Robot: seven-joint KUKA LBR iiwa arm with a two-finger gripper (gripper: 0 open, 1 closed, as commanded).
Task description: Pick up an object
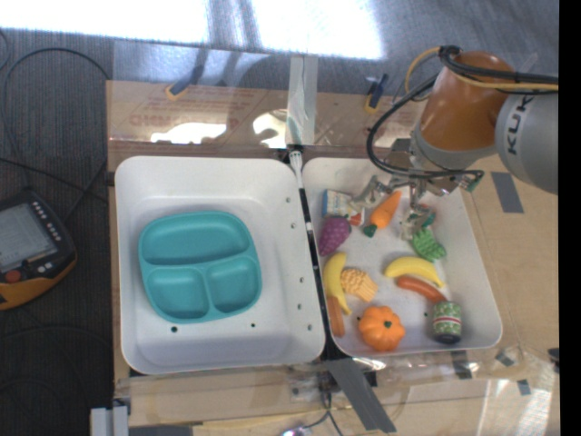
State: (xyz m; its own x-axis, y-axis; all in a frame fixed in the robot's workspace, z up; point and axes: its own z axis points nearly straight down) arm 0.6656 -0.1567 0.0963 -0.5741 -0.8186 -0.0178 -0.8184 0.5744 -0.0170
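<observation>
Closest to the lens, along the near edge of the right bin (481,271), sit a small orange pumpkin (381,327) and a green-striped round toy (446,321). Behind them lie a red sausage (419,287) touching a yellow banana (413,268), a corn cob (358,284) against a second banana (333,272), a purple bunch of grapes (333,233), and a green leafy piece (427,243). Further back a carrot (385,209) rests at a slant beside a small box (341,203).

Over that far end hangs the arm, and its tool (410,193) is down among the toys, just beside the carrot and above the leafy piece. From where I stand I cannot tell whether it is parted or closed, and nothing visibly sits in it.

My worry is the crowding. Carrot, box and leafy piece sit near each other, so a descent could land on two at once or nudge one aside. The carrot is tapered and smooth, so I would expect it to squirt out of a pinch taken off its middle. The bin's far wall is also near, and could block the tool.

The left bin (182,175) holds a teal divided plate (200,263), well apart from all this.
</observation>
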